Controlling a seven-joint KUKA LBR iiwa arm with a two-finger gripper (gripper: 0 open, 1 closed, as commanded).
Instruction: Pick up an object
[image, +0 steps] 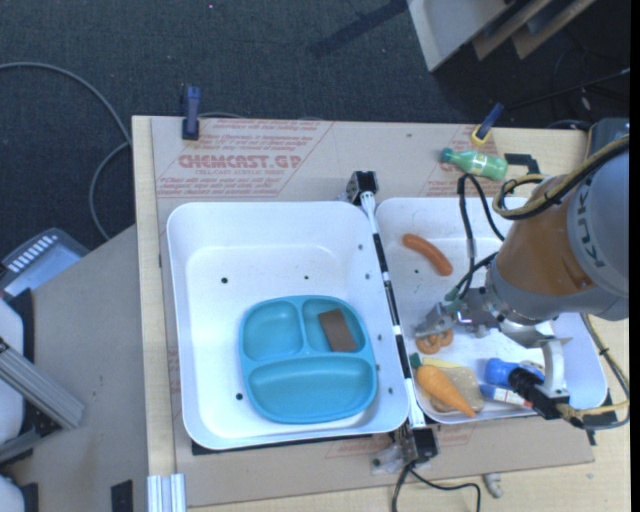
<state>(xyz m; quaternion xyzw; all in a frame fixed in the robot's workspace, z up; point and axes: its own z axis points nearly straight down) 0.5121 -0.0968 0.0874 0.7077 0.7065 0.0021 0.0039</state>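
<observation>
Just below the gripper (440, 322), pretzel (434, 342), right bin (420, 215)

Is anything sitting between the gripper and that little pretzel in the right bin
Nothing visible stands between them. The gripper hangs right over the pretzel in the right bin. The carrot lies just below the pretzel and the sausage lies above the gripper, both off to the side of the approach.

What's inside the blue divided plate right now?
The blue plate holds one brown block in its upper right compartment. The other two compartments show bare blue. Nothing covers the plate.
</observation>
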